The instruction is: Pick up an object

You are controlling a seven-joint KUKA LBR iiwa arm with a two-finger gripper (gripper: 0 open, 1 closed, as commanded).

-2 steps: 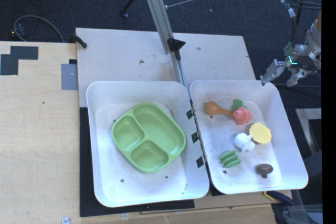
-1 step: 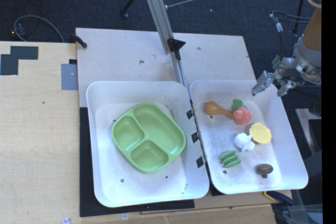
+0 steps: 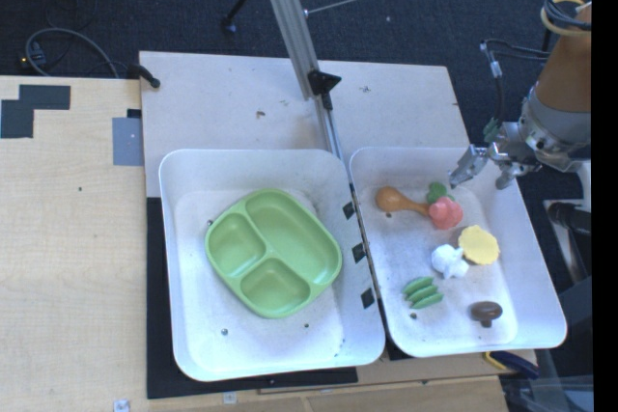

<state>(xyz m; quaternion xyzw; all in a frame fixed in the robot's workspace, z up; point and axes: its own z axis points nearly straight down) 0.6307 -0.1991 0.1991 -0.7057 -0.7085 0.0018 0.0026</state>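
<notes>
At the right of the frame the pincer [image 3: 485, 167] hangs over the upper edge of the right bin [image 3: 541, 304], its two fingers spread wide with nothing between them. Just below and left of it lie a pink and green radish-like toy [image 3: 443, 209] and a tan wooden piece [image 3: 398, 201]; further down sit a yellow piece [image 3: 479, 245], a white piece [image 3: 447, 260], green pea pods [image 3: 422, 292] and a brown mushroom [image 3: 486, 311]. The left bin [image 3: 183, 304] holds a green divided plate [image 3: 273, 252].

Robotics lab: test bench [image 3: 232, 101], white bins [image 3: 183, 304], floor cables [image 3: 58, 43].
</notes>
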